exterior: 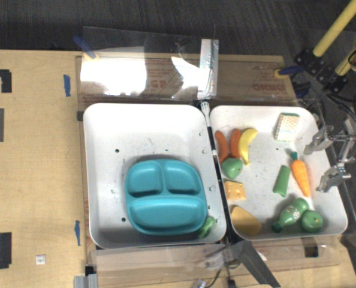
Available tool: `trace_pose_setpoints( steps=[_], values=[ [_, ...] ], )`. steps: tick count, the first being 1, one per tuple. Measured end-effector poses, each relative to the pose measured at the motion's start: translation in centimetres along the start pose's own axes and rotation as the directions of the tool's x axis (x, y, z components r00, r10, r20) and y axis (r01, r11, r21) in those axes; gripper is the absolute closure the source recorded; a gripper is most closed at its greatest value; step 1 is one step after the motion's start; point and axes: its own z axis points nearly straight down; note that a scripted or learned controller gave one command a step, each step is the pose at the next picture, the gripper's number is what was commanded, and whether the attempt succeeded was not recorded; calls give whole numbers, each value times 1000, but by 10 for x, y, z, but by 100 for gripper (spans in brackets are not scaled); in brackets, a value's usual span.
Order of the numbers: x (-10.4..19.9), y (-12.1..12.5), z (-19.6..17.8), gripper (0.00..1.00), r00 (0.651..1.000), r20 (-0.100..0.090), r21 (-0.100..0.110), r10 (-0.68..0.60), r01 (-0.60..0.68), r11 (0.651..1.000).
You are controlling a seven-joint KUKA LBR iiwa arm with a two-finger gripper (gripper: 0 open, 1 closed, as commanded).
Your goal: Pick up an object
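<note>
Reaching in from the right, the gripper (317,167) hung over the right-hand edge of the right bin (268,120), its two metal fingers (317,141) spread well apart and pointing toward the bin's middle, with nothing held between them. The carrot (301,176) lay just beside the fingertips, tilted, its green top toward the far wall. A slim green vegetable (281,180) rested just left of the carrot, and below them the broccoli (289,215) touched the green apple (311,221) near the bin's front right corner. Along the left wall of that bin sat a red sausage (221,146), an orange sausage (235,143) and a banana (246,144) packed close together, with a round green fruit (231,168) just under them, then a cheese wedge (235,191) and a flat yellow piece (245,219) nearer the front. A small dotted box (287,126) stood near the far right corner. The left bin (142,122) held a teal divided plate (165,197), and a small green item (207,225) peeked out at the plate's front right corner. Both bins rested side by side, touching, on the cardboard-covered bench (28,161).
</note>
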Motion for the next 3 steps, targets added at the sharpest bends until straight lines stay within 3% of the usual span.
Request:
trace_pose_setpoints(
  steps=[1,2,3],
  values=[
    [-37,-30,186,0,1000,6,2,-5,5,1000],
    [-41,-28,174,100,1000,19,6,-9,9,1000],
    [-64,14,24,100,999,13,1,39,-39,999]
  ],
)
